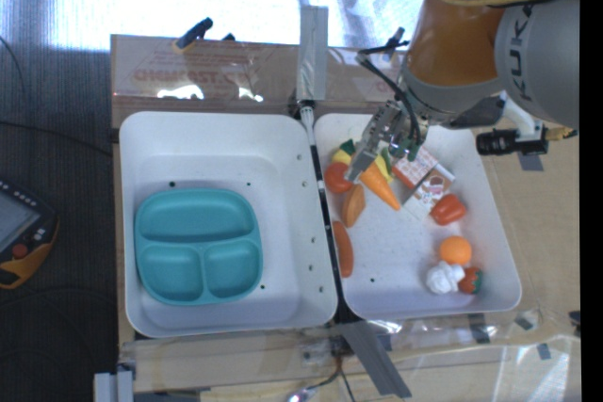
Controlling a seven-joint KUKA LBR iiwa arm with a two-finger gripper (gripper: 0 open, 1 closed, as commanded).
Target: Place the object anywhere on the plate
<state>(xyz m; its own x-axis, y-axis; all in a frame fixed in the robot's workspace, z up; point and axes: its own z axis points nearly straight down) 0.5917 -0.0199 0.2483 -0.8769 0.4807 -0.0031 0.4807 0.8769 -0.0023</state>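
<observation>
Carrot-shaped orange plastic toy [381, 184], tapered with a green top, lay in the right-hand shallow white bin [490, 289], its long axis running on a slant from upper left to lower right, point toward the bin's middle. It seemed the likeliest object for the task, since the two-finger gripper [375, 149] hung directly over its thick end, reaching down from the grey and orange arm [471, 24]. Whether the fingers were spread or closed could not be told from the slanted view, and nothing showed the carrot held. Touching or just beside it lay a small white and red carton [423, 178], a red pepper-like piece [448, 209], a brownish oval piece [353, 204] and a red round piece [337, 177]. The teal three-compartment plastic plate [197, 245] sat well apart in the left-hand white bin [188, 138], across the divider, so any carry would probably run leftward.
</observation>
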